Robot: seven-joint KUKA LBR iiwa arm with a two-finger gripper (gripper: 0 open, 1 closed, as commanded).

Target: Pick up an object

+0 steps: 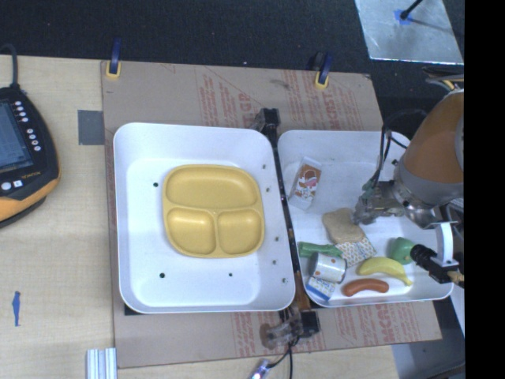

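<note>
The right bin [347, 142] holds several small objects. A red-and-white packet [306, 184] lies near its left wall. A tan bread slice [339, 227] lies in the middle, with a patterned packet [357, 250] just below it. Along the front lie a green-handled item [314, 249], a small can [327, 268], a yellow banana [384, 268], a red sausage [366, 287] and a green pepper [401, 249]. My gripper [369, 209] hangs low over the right bin, just right of the bread slice's upper edge. Nothing visible is lifted off the bin floor.
The left bin [134, 212] holds a yellow divided plate [213, 210]. The grey arm with its orange band [438, 144] covers the right bin's right side. A teach pendant [20, 160] lies on the bench at far left. A clamp [270, 119] sits between the bins at the back.
</note>
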